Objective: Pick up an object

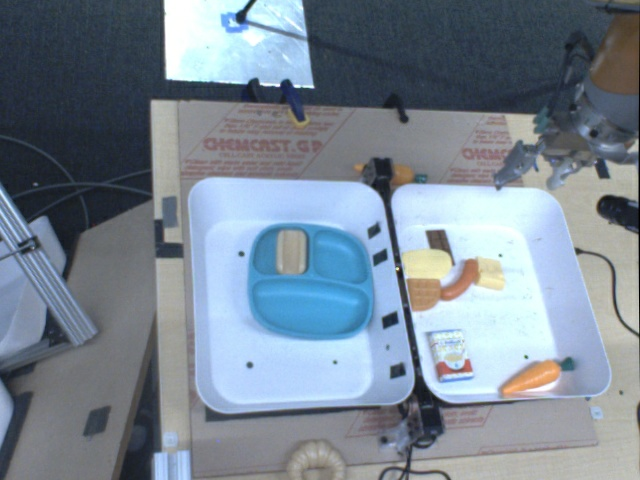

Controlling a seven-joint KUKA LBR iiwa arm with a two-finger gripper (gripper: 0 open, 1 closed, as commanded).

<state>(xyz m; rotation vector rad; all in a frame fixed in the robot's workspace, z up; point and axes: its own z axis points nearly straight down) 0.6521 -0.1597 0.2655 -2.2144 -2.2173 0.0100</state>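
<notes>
Two shallow white bins sit side by side on the desk (300, 133), and my hand (535, 166) hangs above the far right corner of the right bin (585, 308), outside its rim. Its two grey fingers (512, 165) point down and stand apart, with nothing between them.

Inside the right bin, the things to pick lie well apart from my hand. A small dark brown block (437, 240) lies toward the far side, and just near of it a pale yellow wedge of toy cheese (427, 263) touches a tan waffle-patterned square (424, 293). A reddish-orange toy sausage (462, 280) curves beside them, touching a pale yellow cube-like piece (490, 273) on its right. Nearer, a small red and white carton (451, 355) lies flat, and an orange toy carrot with a green tip (534, 374) rests against the near right rim.

In the left bin (220, 288), a blue plastic divided plate (311, 279) sits in the middle, with a tan slice of toy bread (291, 251) in its far left compartment.
</notes>
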